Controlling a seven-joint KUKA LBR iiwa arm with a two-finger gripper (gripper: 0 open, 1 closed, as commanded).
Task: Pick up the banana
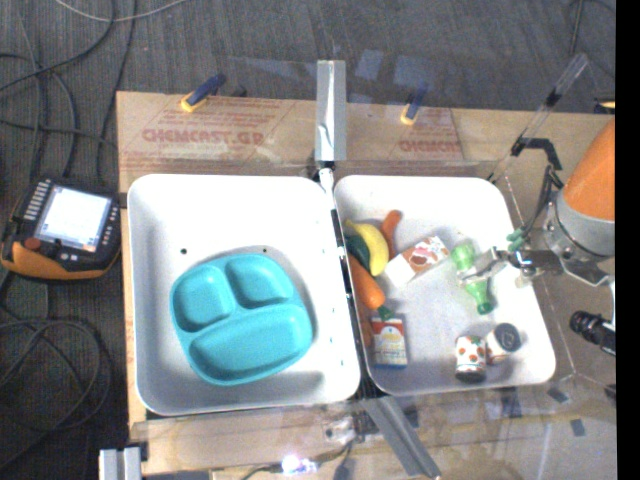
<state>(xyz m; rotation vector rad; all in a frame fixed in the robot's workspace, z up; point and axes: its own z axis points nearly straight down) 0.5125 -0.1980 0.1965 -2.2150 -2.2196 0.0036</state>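
One curved, smooth yellow banana lies in the right bin; gripper state unclear.

Dark grey carpeted floor crossed by loose black cables at 10 o'clock, brown board-topped table at centre, orange-edged handheld pendant with lit screen on the floor at 9 o'clock

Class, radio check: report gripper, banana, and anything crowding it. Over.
Gripper at right bin's right side, over green bottle, away from banana. Banana at bin's left wall, unheld. Carrot and small carton crowd it.
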